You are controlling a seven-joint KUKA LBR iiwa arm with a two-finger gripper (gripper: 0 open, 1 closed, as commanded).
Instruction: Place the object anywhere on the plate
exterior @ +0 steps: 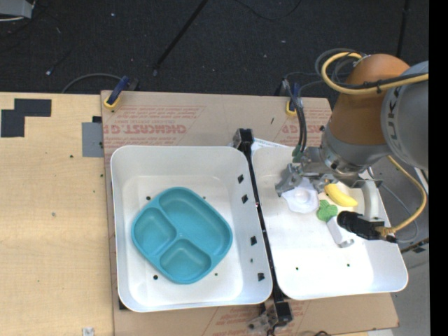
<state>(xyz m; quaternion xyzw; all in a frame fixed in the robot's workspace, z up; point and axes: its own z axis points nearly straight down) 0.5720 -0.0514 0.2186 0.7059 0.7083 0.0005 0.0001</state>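
Worktop (49,208) is tan board with cardboard under two white bins, and the black divider (253,215) between the bins is the reference here. Arm (378,110) comes in well right of the divider, grey body with an orange band, bent down over the right bin (336,278). Left bin (126,187) sits directly left of the divider and holds the teal plate (182,234), three compartments, lying flat near the bin centre, a short way left of the divider. Tool (302,180) hangs over the upper part of the right bin, just right of the divider; can't tell if it's released or clenched, the wrist hides that. Below it, right of the divider, lies a small white object (302,200). Further right a yellow object (341,196) and a green object (326,211) sit close together, both in the right bin, well apart from the plate.
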